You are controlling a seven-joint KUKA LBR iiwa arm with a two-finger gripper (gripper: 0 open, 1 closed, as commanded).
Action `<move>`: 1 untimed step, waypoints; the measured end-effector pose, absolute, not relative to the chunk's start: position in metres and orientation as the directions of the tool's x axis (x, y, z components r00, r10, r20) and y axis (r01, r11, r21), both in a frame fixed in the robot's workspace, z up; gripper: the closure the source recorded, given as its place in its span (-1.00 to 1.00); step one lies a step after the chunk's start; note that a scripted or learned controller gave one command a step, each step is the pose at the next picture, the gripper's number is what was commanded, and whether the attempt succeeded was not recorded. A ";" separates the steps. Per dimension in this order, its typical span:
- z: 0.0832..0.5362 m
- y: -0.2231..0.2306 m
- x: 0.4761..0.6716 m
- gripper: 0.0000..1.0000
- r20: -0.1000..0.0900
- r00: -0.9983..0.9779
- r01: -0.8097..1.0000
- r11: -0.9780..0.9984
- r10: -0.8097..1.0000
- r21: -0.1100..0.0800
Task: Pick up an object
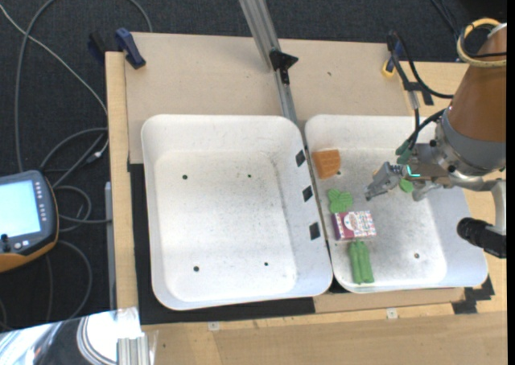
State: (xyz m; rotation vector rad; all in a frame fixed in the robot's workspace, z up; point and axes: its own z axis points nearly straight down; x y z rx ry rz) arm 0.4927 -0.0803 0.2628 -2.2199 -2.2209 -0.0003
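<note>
You see the grey arm with the orange band reaching in from the right side, over the right shallow white plastic bin. Its two-finger gripper hangs above the middle of this bin, pointing to the left. From this high slanted view you cannot tell if the hand is released or clenched, and nothing shows itself between its tips.

All the objects you can pick lie in the left part of the right bin, to the left of the gripper and apart from it. The small orange block rests near the bin's left wall, toward the back. Just below it lies the small bright green lumpy toy. Touching this toy from the front side is the small purple and white printed box. In front of the box lies the long green cylinder-like piece, near the front rim of the bin.

The left shallow white plastic bin stands just beside the right one. A slim metal pole runs from the back down to the place between both bins.
</note>
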 end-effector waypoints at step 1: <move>0.208 -0.090 0.489 -1.00 0.002 0.001 1.000 -0.001 1.000 -0.008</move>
